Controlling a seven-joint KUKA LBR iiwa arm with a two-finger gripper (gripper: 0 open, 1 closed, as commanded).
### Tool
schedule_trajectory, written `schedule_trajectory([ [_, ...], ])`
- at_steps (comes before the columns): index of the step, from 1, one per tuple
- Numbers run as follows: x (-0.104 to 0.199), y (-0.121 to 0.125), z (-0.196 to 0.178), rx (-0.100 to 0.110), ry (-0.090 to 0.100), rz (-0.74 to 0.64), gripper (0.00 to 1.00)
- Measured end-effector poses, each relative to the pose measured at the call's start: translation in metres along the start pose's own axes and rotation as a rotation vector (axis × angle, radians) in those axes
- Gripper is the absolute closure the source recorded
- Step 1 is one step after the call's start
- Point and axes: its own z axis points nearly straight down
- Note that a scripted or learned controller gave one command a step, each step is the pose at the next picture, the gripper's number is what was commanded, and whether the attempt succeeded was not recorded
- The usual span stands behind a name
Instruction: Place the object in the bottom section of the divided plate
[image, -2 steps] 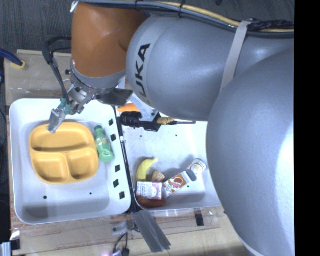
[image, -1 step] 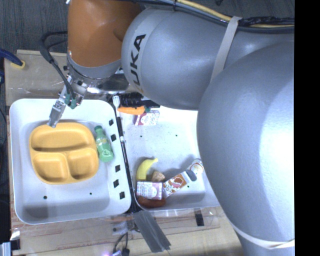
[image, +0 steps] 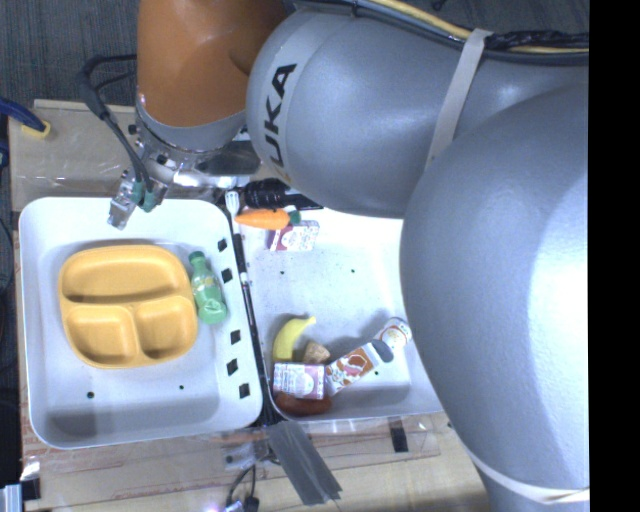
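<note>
So the left bin (image: 60, 400) holds a yellow divided plate (image: 125, 305), smooth moulded plastic with rounded corners, one long section on the far side and two smaller ones on the near side. A green bottle (image: 207, 290) lies just beside the plate's right edge, touching or nearly touching it, not in any section. The pincer (image: 128, 203) sits over the far rim of the left bin; I can't tell how it's set from this angle. The arm (image: 400, 150) is glossy grey with an orange band, "UKA" readable on the casing. In the right bin (image: 330, 290): a carrot (image: 264, 217), a small pink-printed packet (image: 295, 237), a banana (image: 290, 335), a labelled sauce bottle (image: 365, 360) and a small carton (image: 298, 380), print too small to read. White floor is bare around the plate's near side.
</note>
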Motion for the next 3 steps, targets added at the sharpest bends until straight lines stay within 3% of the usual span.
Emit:
schedule_trajectory([
  [1, 0.024, -0.001, 0.181, 0.002, 0.005, 0.039, 1.00],
  [2, -0.002, 0.014, 0.014, 0.003, 0.004, 0.383, 1.00],
  [3, -0.039, 0.020, -0.036, 0.003, 0.004, 0.326, 1.00],
])
